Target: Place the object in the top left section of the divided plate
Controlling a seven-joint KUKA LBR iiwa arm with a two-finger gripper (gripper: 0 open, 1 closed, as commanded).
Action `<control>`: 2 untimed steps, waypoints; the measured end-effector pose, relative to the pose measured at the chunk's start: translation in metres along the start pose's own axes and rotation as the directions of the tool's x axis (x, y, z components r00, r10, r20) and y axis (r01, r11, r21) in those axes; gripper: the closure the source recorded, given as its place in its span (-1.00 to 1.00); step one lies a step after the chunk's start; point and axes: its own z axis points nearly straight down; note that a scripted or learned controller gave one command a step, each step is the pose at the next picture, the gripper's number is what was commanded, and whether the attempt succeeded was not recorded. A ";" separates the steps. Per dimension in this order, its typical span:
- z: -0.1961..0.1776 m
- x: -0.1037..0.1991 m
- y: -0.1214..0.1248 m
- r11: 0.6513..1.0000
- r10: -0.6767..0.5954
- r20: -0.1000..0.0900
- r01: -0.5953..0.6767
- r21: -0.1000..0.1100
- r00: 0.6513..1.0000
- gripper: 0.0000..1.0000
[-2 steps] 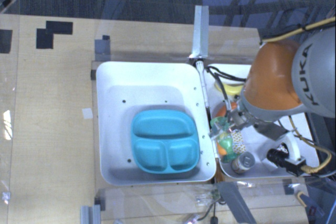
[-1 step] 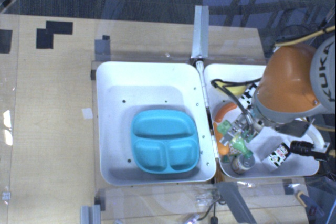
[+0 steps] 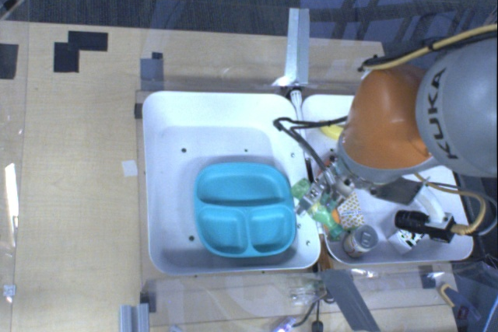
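A light blue divided plate (image 3: pixel 245 207) lies in the left white bin (image 3: pixel 167 167), with one long section at the top and two smaller ones below, all bare. The gripper (image 3: pixel 321 192) hangs under the orange-banded wrist (image 3: pixel 385 124), over the wall between the two bins and just right of the plate's rim. A green object (image 3: pixel 303 189) with an orange bit shows right at the gripper's tip, touching or just under it. I cannot make out whether the object is held. More green (image 3: pixel 331 225) shows lower down, by the right bin's left edge.
The right bin (image 3: pixel 459 249) holds a round grey can (image 3: pixel 359 239), a white and black piece (image 3: pixel 406 239), a spotted white item (image 3: pixel 351 206) and something yellow (image 3: pixel 332 132). A black cable (image 3: pixel 294 134) loops above the gripper. The big arm body covers most of that bin.
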 end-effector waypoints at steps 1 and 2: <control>-0.115 0.025 0.027 0.996 0.090 0.006 -0.090 -0.009 0.996 1.00; -0.118 0.044 0.046 0.995 -0.098 0.006 0.098 -0.006 0.995 1.00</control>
